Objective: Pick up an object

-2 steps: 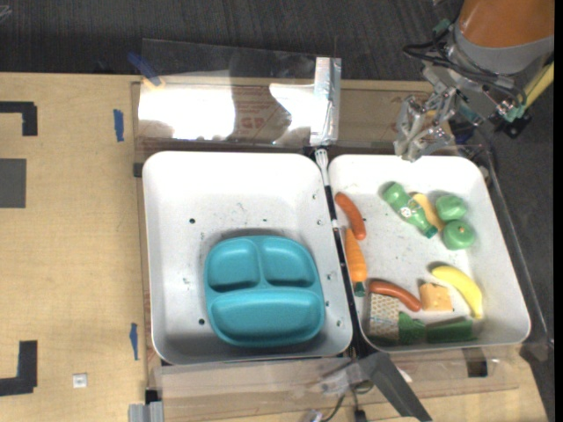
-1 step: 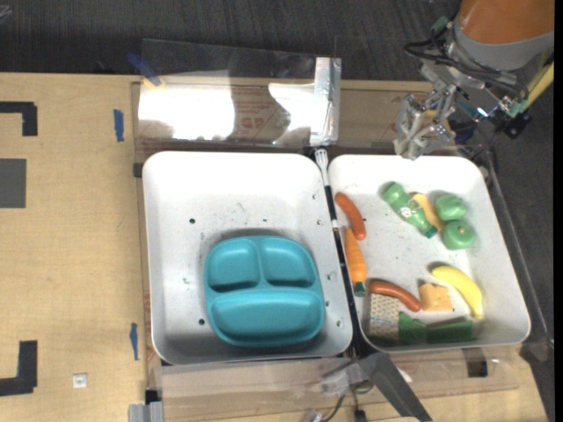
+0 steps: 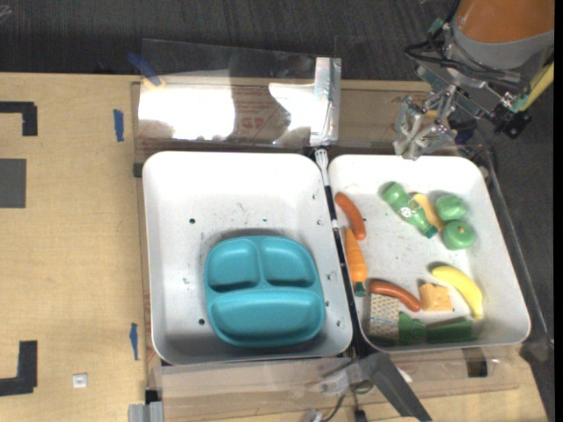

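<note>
1. Right now you are looking at the arm [image 3: 501,11] reaching in from the two o'clock corner, its orange band sitting just above the grey wrist and its cables trailing around it.
2. Your gripper [image 3: 420,134] is hanging over the far rim of the right bin [image 3: 506,262], at about twelve o'clock of that bin, tilted down and toward nine o'clock.
3. You are not getting a clear look at the fingers: metal parts blur together, so whether they are wide or narrow I cannot tell. Nothing is showing between them.
4. Toy food is lying in the right bin: a green bottle [image 3: 407,207] and two green round fruits [image 3: 455,221] toward one o'clock, a banana [image 3: 461,286] at four o'clock, an orange carrot [image 3: 354,256] along the nine o'clock wall.
5. Over in the left bin [image 3: 167,236], a teal divided plate [image 3: 262,289] is resting toward six o'clock.
</note>
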`<state>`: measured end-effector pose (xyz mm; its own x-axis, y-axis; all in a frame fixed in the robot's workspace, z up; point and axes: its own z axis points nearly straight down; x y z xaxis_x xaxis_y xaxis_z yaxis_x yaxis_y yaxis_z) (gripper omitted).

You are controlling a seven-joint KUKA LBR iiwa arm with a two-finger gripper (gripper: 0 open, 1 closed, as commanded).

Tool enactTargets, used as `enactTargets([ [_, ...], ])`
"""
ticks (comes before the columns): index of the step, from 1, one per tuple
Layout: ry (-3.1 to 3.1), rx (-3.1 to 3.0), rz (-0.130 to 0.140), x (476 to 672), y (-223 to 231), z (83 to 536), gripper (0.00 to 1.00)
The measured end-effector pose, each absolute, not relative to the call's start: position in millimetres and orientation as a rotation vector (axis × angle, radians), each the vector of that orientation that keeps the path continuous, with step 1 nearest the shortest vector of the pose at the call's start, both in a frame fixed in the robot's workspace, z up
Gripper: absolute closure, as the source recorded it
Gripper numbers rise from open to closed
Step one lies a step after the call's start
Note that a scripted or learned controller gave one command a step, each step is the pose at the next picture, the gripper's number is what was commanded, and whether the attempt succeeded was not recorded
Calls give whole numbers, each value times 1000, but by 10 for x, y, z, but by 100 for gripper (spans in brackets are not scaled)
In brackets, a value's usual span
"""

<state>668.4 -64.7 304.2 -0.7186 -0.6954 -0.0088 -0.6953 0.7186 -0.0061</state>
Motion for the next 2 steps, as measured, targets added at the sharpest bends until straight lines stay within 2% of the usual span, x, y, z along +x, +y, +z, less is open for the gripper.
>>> enactTargets([
  [1, 2870, -1264, 0, 6677, -617, 2923, 100],
  [2, 2809, -1383, -4, 6681, -536, 3014, 100],
])
